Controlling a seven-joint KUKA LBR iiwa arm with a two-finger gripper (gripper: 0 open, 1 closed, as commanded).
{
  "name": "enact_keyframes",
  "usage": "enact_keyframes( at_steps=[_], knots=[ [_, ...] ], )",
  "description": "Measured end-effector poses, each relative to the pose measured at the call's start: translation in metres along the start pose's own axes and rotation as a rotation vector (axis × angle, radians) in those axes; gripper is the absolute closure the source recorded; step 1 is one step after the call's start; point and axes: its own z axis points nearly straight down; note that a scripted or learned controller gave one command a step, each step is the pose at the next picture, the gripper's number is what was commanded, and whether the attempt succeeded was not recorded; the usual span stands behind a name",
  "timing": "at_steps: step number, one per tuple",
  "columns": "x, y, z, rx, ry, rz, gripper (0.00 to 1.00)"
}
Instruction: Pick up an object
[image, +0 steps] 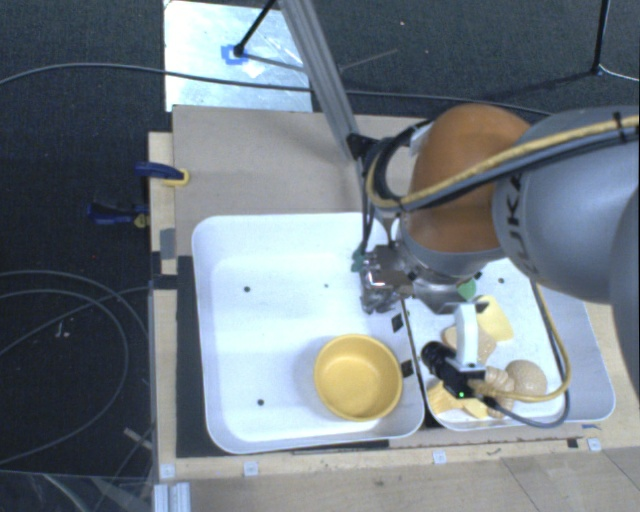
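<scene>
So the arm comes in from the right side of the frame and hangs over the seam between the two bins, with its orange band sitting big in the upper middle-right. The wrist end covers most of the right bin, and honestly I can't tell whether the jaws are spread or pressed together: that part is tucked under the arm's own body. Nothing visibly sits between them either.

As for stuff to pick: a yellow bowl sits upright in the left bin, down in that bin's lower right corner, close to the wall it shares with its neighbour. The rest of that bin's floor is bare white with a few small dark dots.

In the right bin, peeking out below the arm, there's a tan rounded lump toward the lower right of the frame and a pale yellow piece just above and left of it. What exactly they are, can't say.

Both bins rest on a brown surface, with a blue clamp on its left edge.
</scene>
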Motion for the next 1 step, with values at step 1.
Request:
enact_keyframes(
  at_steps=[1],
  knots=[
    [-0.0032, 0.0012, -0.0004, -0.002, -0.001, 0.008, 0.00]
  ],
)
